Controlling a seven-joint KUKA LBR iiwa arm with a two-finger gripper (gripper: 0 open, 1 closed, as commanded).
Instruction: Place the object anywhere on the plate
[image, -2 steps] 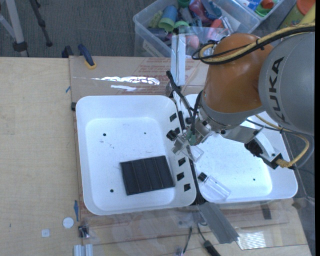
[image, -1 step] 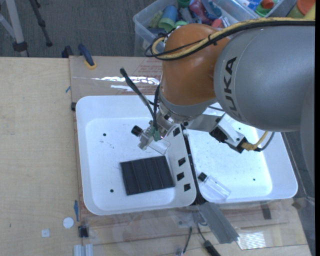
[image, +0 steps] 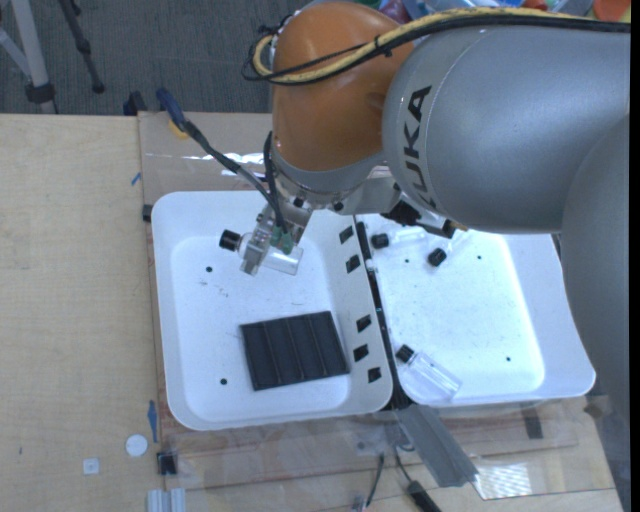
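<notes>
The arm's (image: 480, 110) bulk hides the far rim of both bins, and the gripper (image: 270, 248) beneath it is a pale blur; I cannot tell whether it is clenched or released. It hangs just beyond the dark ribbed plate (image: 295, 350), over the left bin (image: 190, 330). The clear object (image: 430, 373) lies right of the plate, in the right bin (image: 500, 310), across 2 rims. Bare floor lies left of the plate.

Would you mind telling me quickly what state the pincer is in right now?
Pincer: over the left bin, above the black plate; open or closed cannot be told.
</notes>
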